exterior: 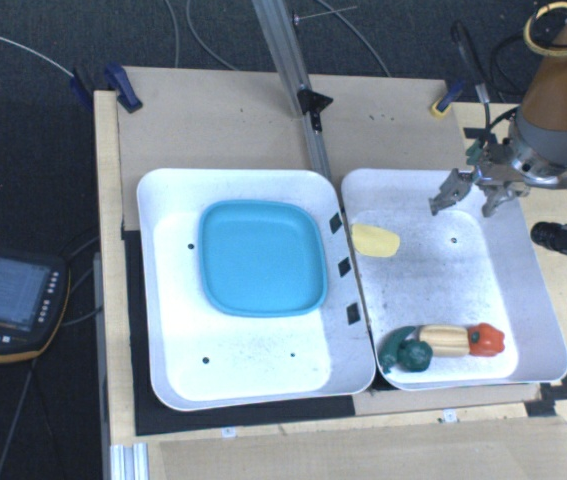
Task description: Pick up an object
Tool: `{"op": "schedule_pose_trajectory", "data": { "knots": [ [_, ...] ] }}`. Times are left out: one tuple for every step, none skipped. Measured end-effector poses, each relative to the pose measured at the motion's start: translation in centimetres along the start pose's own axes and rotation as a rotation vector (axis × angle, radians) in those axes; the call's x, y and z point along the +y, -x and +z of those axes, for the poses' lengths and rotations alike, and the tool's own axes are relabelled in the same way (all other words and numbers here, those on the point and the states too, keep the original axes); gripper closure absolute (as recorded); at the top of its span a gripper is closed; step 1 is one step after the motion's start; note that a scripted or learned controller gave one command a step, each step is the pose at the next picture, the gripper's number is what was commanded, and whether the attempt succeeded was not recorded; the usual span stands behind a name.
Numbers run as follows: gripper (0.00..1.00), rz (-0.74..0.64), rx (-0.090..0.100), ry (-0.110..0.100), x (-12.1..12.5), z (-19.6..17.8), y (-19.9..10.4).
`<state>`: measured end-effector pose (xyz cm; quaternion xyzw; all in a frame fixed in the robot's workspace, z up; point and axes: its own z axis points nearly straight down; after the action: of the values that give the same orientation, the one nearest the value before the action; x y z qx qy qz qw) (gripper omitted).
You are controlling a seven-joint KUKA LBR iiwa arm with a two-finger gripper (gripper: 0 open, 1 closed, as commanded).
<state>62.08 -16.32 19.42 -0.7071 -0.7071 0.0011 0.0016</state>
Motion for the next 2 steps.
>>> {"op": "schedule_pose_trajectory", "data": {
  "knots": [
    [0.0,0.0,0.0,-0.001,-0.2,6.2,-0.4],
    [0.0,0.0,0.0,0.001,-0.3,10.0,-0.4]
  ]
}}
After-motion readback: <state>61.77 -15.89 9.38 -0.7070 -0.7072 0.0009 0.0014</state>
